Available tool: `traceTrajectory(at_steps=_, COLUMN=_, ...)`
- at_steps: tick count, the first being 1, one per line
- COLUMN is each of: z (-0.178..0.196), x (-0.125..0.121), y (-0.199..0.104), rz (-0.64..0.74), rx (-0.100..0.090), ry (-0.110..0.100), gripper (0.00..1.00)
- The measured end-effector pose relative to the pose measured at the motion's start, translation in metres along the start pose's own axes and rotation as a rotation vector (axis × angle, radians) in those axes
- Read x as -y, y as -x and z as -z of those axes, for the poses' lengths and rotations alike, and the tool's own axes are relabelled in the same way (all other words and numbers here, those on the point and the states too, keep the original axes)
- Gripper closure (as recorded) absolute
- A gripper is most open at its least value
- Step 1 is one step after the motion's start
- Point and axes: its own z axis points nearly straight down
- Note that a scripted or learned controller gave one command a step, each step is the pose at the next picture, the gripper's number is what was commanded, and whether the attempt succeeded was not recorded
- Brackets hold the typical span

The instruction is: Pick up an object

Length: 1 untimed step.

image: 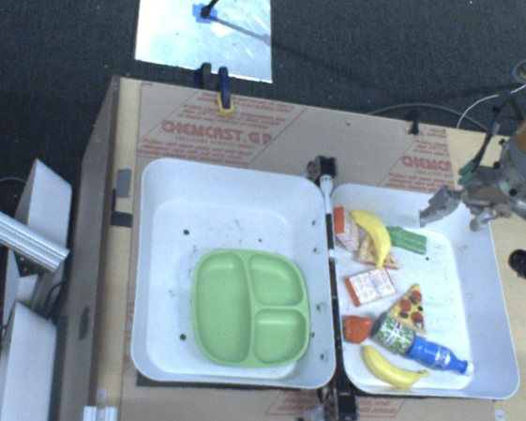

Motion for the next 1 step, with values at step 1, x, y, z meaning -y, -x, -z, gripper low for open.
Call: traceTrajectory(at_steps=1, z=-0.0465, x=-0.0357, y=-0.0589, rz=0.002, rx=-0.002, ry=0.000, gripper=0.00)
